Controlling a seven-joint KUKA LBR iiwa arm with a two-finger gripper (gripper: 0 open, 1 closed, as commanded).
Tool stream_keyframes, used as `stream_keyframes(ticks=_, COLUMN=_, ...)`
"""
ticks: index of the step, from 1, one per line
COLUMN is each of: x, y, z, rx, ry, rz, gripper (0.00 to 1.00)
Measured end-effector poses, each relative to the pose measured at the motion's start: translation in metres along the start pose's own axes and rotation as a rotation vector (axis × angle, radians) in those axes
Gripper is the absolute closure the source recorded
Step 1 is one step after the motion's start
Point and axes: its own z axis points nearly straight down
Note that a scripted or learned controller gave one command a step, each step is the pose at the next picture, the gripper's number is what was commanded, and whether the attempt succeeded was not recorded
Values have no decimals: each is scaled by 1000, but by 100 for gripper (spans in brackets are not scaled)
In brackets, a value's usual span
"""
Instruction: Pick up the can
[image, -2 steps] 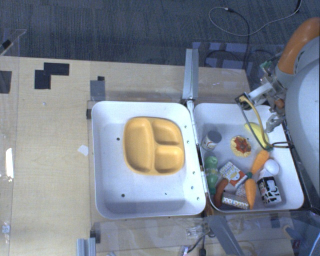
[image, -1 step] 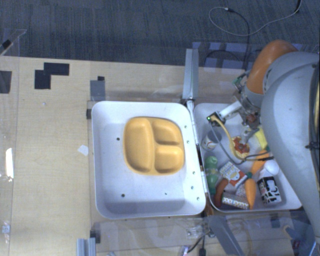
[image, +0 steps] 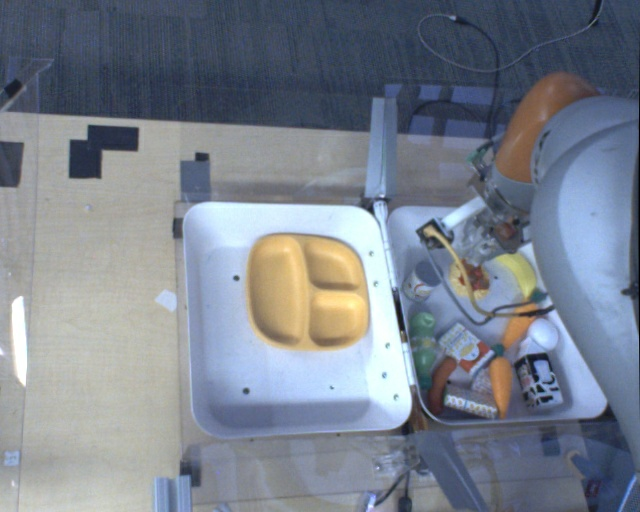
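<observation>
Item: gripper (image: 478, 248), seen low over the upper middle of the right bin (image: 590, 392), below the arm's orange band (image: 530, 125). Whether the jaws are spread or pressed together cannot be told; the parts are blurred among cables. Nothing is seen pinched.

Item: can (image: 536, 379), black with white marking, lying on its side well below and right of the jaws, near the bin's lower right corner, apart from them.

Item: carrot (image: 499, 386), just left of the can.

Item: white egg-like object (image: 541, 335), above the can.

Item: banana (image: 516, 276), just right of the jaws.

Item: yellow divided tray (image: 305, 290), in the left bin (image: 215, 330), well left of the jaws.
</observation>
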Motion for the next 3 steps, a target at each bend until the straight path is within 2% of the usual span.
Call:
stream_keyframes(ticks=1, x=0, y=0, z=0, rx=0, ry=-1, rz=-1, gripper=0)
stream_keyframes(ticks=2, x=3, y=-1, z=-12, rx=-2, ry=3, rz=-10, gripper=100)
stream_keyframes(ticks=3, x=-12, y=10, z=-204, rx=8, ry=-8, rz=-151, gripper=100)
